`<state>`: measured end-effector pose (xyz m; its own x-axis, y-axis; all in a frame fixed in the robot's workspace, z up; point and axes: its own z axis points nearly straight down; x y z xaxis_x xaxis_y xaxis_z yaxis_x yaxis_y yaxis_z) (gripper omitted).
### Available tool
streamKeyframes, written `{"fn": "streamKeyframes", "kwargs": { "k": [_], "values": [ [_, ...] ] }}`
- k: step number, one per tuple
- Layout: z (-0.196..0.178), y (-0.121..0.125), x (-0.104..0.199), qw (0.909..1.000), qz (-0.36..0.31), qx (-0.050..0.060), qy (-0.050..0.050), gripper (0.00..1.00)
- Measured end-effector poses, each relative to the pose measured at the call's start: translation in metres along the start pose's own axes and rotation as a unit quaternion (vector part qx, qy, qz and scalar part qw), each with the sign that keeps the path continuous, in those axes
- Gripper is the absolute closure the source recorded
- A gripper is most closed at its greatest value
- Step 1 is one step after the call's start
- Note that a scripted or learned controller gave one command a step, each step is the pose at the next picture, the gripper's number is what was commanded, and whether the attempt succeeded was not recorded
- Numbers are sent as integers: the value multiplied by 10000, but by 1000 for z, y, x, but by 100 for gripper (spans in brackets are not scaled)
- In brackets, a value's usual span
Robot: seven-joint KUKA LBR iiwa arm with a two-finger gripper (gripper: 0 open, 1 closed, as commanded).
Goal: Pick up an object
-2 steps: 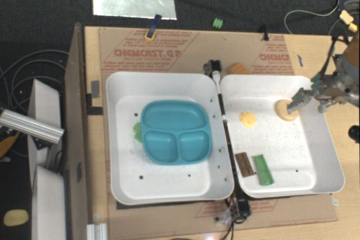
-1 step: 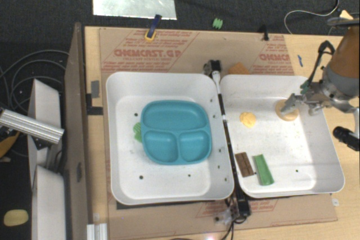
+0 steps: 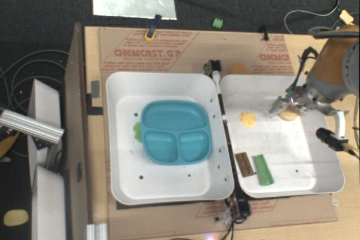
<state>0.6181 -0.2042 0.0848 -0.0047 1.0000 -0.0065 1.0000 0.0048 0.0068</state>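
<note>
The gripper (image 3: 283,107) hangs low over the right bin (image 3: 326,177), in its upper right part, reached in from the right edge of the camera view by the grey arm (image 3: 332,73) with its orange band. Its metal fingers point left and slightly down; from this slant I cannot tell how far apart they stand, and nothing can be seen between them.

Just below and right of the fingertips lies a small tan object (image 3: 288,116), partly covered by the gripper body, so whether they touch is unclear. It looks like the nearest candidate for a pick. To the left of the fingertips, near but apart, sits a yellow lump (image 3: 247,118) on the bin floor, roughly round with no clear long axis. If that is the target, the move would run leftward and a little down across the bin.

Farther off, towards the bin's front left corner, a brown bar (image 3: 244,164) and a green block (image 3: 262,170) lie side by side, both with their long axes running roughly front to back, tilted slightly.

In the left bin (image 3: 121,121), well away from the gripper, rests a teal divided tray (image 3: 175,131) with a green thing (image 3: 137,131) peeking out at its left edge. Both bins stand on the cardboard-covered worktop (image 3: 185,48).
</note>
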Motion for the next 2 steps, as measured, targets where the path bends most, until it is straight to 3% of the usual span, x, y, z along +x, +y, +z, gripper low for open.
{"fn": "streamKeyframes", "kwargs": {
  "k": [1,2],
  "values": [
    [-19,4,-2,10000,-4,-79,-21,100],
    [-19,4,-2,10000,-4,-70,-19,0]
  ]
}}
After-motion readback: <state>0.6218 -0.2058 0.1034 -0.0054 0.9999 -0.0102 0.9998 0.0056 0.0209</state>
